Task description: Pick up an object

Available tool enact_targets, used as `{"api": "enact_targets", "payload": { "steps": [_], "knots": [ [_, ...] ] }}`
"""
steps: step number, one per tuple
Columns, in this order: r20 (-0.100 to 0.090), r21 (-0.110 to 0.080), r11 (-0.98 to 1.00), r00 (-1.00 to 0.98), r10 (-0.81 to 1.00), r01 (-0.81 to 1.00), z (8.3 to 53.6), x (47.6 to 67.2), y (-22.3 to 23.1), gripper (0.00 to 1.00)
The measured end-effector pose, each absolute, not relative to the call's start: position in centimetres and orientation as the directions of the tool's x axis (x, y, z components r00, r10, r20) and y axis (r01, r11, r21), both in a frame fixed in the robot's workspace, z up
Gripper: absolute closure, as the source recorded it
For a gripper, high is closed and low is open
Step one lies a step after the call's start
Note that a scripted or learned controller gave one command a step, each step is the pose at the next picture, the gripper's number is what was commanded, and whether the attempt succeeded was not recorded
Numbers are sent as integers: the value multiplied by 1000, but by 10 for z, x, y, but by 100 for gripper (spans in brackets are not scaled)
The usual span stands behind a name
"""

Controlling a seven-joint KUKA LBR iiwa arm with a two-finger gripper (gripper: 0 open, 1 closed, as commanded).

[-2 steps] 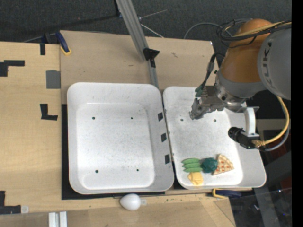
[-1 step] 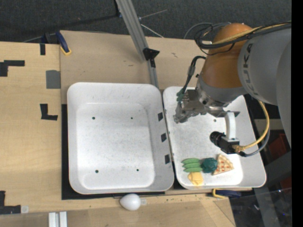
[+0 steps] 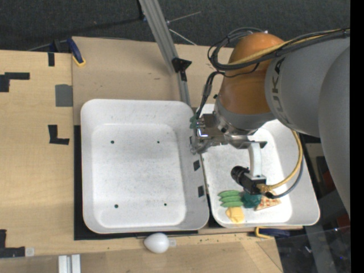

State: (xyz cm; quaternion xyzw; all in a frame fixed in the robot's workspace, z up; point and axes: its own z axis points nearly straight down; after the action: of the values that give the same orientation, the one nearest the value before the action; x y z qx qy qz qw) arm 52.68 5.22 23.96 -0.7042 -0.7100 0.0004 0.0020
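Camera view looks down at a slant on a tan wooden worktop (image 3: 125, 67) that carries two shallow white plastic bins side by side. The grey robot arm with its orange band (image 3: 250, 67) reaches in from the right and hangs over the right-hand white bin (image 3: 304, 209), covering most of that bin's far half. The end effector (image 3: 209, 134) sits beneath the wrist at the right-hand bin's left wall, close to the rim that meets the left-hand white bin (image 3: 91, 152). The wrist housing hides it from above, so I cannot tell whether it is open or closed. The objects to pick lie bunched at the near end of the right-hand bin, apart from the end effector. There is a bright green ribbed pod-shaped toy (image 3: 230, 197), with a small yellow lumpy toy (image 3: 235, 213) just in front of it and touching it. A dark green leafy-looking piece (image 3: 251, 200) lies just to the right of the pod, and an orange-and-red wedge-shaped toy (image 3: 266, 204) rests against that piece on its right side. A white egg-shaped object (image 3: 157, 243) lies on the worktop outside the bins, just beyond the near rim of the left-hand bin. A slanted grey metal bar (image 3: 161, 33) runs down from the top of the view toward the far corners where the bins meet. A blue clamp (image 3: 77, 51) grips the worktop's far left corner, and black tape marks (image 3: 54, 134) dot the pale panel to the left.
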Motion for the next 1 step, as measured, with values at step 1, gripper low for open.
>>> {"api": "enact_targets", "payload": {
  "steps": [1],
  "knots": [
    [0, -4, 6, -6, 1000, 1000, 232, 517, 96, 100]
  ]
}}
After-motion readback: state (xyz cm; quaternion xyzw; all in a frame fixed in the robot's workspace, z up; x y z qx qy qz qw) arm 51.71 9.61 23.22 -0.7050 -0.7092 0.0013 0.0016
